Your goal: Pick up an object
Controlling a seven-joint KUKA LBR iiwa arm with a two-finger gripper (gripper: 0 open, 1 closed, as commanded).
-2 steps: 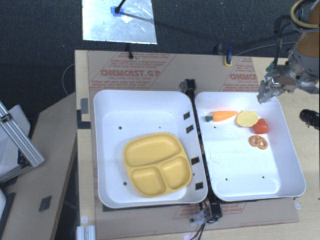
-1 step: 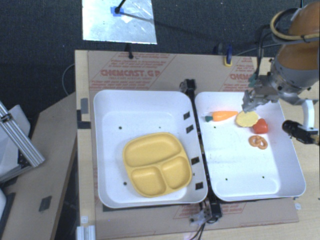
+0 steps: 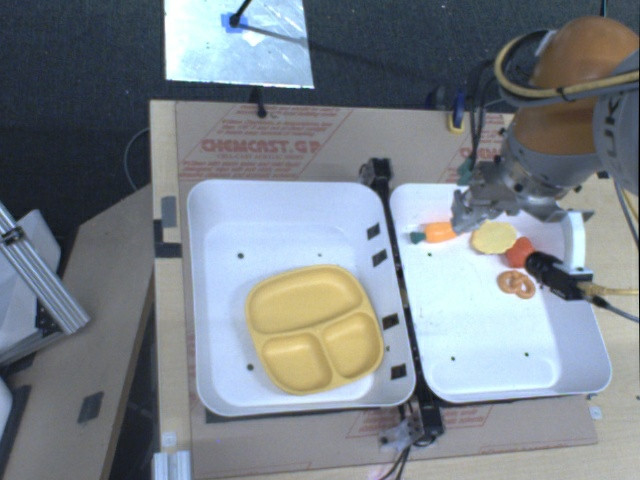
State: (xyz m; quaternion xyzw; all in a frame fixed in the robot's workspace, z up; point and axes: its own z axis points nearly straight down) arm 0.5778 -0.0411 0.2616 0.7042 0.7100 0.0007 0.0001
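Reaching in from the upper right of the frame, the grey arm with its orange band (image 3: pixel 585 53) lowers the gripper (image 3: pixel 470 208) over the upper left part of the right bin (image 3: pixel 500 368). Whether the gripper is open or closed cannot be told from this angle, and nothing is seen held in it. Just below it lies a small orange carrot-like piece (image 3: pixel 438 232), with a pale yellow chip-like item (image 3: pixel 494 238) to its right. A red-orange piece (image 3: pixel 517 254) sits just beside the chip, and a pretzel (image 3: pixel 517 284) lies slightly lower. The left bin (image 3: pixel 230 218) holds a yellow three-compartment tray (image 3: pixel 312 326), resting flat in its lower half. Both bins sit side by side on a cardboard-covered surface (image 3: pixel 270 138). A silver sheet (image 3: pixel 235 28) lies at upper left.
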